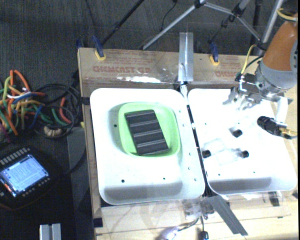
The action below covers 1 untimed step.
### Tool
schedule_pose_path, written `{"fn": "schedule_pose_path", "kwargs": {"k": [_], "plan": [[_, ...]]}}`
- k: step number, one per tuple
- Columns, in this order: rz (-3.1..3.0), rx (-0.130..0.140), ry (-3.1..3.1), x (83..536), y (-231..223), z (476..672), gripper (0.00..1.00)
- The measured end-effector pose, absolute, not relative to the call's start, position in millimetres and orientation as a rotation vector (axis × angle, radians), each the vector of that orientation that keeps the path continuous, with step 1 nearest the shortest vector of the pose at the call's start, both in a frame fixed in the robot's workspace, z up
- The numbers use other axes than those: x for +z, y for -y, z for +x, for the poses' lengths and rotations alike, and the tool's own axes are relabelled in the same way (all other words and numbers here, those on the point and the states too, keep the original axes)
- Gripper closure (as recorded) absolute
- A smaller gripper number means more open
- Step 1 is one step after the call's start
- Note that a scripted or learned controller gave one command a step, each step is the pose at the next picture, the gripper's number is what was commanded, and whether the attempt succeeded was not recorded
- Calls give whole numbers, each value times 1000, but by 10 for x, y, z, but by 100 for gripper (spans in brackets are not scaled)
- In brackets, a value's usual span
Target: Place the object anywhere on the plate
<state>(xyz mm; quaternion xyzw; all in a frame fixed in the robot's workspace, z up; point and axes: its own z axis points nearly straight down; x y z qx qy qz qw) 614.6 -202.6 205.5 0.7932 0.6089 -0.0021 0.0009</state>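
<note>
Already the dark block (147, 132) lay on the green plate (173, 118) in the left bin (105, 179). The jaws (243, 100) hung over the right bin (270, 176); spread or pressed together, I could not tell.

The counter (140, 69) — a pale wooden board with red lettering along its far edge — carries two shallow white bins side by side: the left bin (140, 184) and the right bin (255, 176) (their inner rims touching along a dark seam).
</note>
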Motion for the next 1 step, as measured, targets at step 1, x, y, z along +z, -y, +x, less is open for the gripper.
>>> {"fn": "schedule_pose_path", "kwargs": {"k": [1], "plan": [[2491, -6, -1912, 2057, 2026, 6147, 0]]}}
